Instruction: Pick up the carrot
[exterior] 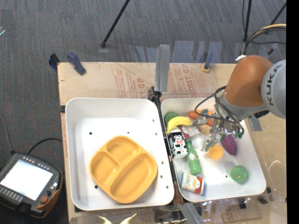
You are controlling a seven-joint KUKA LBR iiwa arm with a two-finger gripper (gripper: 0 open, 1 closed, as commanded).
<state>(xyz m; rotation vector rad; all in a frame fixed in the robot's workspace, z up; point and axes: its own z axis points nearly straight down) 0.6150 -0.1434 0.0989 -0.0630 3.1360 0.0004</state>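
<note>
I see the small orange carrot (193, 115) at the back of the right white bin (254, 169), beside the yellow banana (179, 122). My tool (216, 135) hovers just beside it; open or closed, I cannot tell. I'd shift toward the carrot, straddle it, descend slowly.

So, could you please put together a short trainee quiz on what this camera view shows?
1. True or false: the yellow divided plate lies in the same bin as the banana.
2. Which item lies nearest the front right corner of the right bin? A) green bottle B) green apple C) carton
3. Fill in: the claw hangs over the ____ bin, near the purple grapes and the orange fruit.

Key: 1 false, the plate is in the left bin; 2 B; 3 right.
</note>
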